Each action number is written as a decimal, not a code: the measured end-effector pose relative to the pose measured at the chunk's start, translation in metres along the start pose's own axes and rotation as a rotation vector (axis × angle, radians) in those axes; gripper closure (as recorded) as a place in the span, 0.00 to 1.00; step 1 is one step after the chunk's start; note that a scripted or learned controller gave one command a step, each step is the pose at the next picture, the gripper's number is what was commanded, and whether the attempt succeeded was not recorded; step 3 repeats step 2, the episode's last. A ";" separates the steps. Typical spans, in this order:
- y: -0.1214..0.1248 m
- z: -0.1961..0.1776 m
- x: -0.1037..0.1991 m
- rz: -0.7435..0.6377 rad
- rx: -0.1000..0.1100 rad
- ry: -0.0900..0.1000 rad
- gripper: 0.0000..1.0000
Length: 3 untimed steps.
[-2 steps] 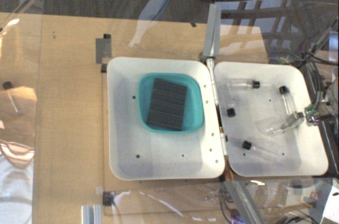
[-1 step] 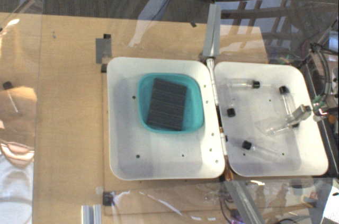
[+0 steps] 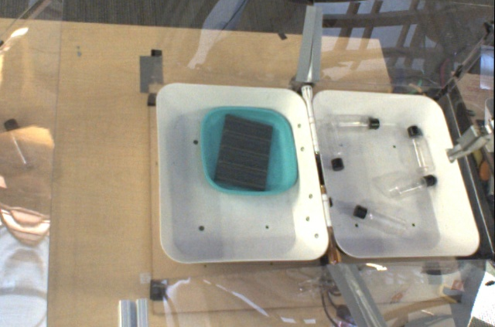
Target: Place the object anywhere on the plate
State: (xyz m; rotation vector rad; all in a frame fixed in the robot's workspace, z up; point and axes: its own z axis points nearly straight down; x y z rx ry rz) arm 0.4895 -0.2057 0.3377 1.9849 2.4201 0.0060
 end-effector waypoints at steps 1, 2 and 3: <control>0.000 -0.026 0.000 -0.119 0.001 0.000 0.00; 0.000 -0.083 0.000 -0.284 -0.002 -0.002 0.00; 0.000 -0.083 0.000 -0.284 -0.002 -0.002 0.00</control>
